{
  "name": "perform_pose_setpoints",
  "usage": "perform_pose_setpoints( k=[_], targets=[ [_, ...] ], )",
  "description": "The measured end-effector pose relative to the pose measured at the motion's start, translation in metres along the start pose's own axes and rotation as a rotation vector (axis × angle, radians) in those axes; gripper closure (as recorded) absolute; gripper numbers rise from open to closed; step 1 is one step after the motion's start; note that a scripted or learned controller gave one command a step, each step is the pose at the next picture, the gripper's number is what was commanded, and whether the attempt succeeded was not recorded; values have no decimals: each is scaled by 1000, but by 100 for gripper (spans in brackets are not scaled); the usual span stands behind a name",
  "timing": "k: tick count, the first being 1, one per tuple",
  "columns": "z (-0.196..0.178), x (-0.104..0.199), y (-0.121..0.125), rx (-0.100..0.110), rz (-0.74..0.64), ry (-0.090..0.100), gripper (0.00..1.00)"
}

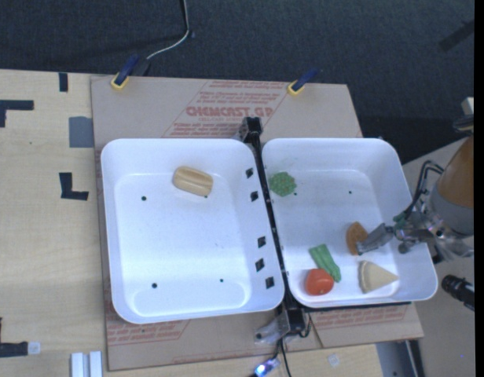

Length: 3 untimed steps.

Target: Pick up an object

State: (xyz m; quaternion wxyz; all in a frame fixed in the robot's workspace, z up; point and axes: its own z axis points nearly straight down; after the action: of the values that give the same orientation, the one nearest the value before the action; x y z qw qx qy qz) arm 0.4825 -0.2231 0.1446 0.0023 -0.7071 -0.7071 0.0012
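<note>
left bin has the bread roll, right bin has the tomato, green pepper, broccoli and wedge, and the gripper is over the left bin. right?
One thing is off: the gripper is over the right bin, by a small brown item, not over the left bin. The rest holds in the camera view: bread roll left; tomato, green pepper, broccoli and wedge right.

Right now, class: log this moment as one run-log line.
task: pick up an object | gripper: right bin, beside brown piece, nothing held | left bin: bread roll
</note>
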Motion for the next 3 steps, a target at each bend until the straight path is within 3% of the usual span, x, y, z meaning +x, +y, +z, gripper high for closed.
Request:
perform_pose_setpoints(
  k=[1, 2, 3],
  targets=[
    [27, 14, 0, -1, -1, 0, 0],
    [16, 14, 1, -2, -1, 0, 100],
    [57, 50, 30, -11, -2, -8, 100]
  ],
)
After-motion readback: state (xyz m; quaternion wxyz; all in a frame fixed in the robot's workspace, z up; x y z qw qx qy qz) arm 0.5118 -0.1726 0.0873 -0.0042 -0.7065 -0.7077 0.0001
